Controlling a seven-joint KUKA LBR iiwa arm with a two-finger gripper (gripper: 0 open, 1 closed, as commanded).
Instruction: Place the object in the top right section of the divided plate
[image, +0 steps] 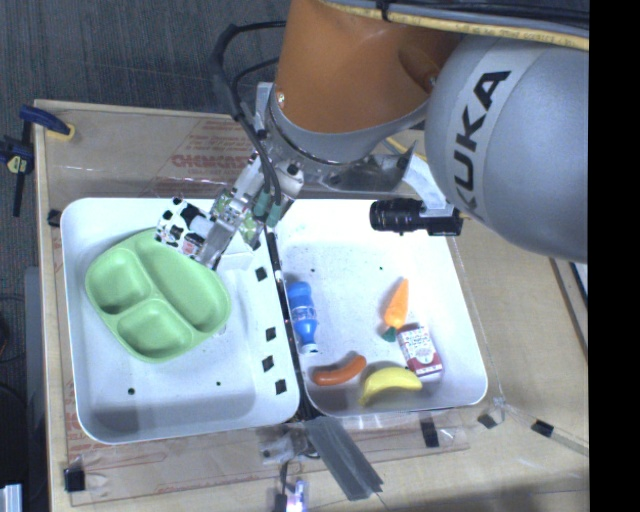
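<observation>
Looming closest, my grey arm (500, 130) is reaching over the two white bins (150, 410). I am hanging my claw (212, 240) at the green divided plate (155, 295)'s upper right rim, clamping a black-and-white cow toy (178, 225) there between my fingers.

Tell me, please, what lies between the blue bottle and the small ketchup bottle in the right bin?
In the camera view, only bare white bin floor separates the blue bottle from the ketchup bottle; the carrot sits just above that line.
</observation>
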